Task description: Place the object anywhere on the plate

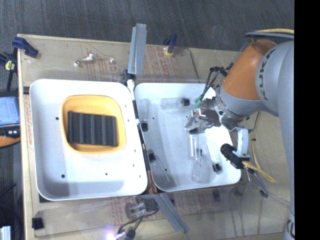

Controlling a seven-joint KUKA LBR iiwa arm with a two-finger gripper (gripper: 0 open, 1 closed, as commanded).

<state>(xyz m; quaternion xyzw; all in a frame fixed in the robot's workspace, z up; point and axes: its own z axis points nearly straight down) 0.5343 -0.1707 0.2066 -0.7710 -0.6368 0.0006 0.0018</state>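
A yellow plate (93, 102) with a dark ribbed centre lies in the left bin (45, 174). Several clear plastic tubes with black caps lie in the right bin (170, 134). One tube (173, 103) rests near the back wall. Another (193, 147) stands lengthwise in the middle, and a third (198, 171) lies just in front of it. My gripper (196, 124) hangs low over the right bin, directly at the far end of the middle tube. I cannot make out whether it touches the tube.
Two more clear tubes lie at the right bin's front left (158, 168) and front right (215, 160). A small black piece (144, 126) sits by the divider. The arm's orange band (245, 74) overhangs the right bin's far right corner. Clamps and a metal bar (136, 49) line the bench's back.
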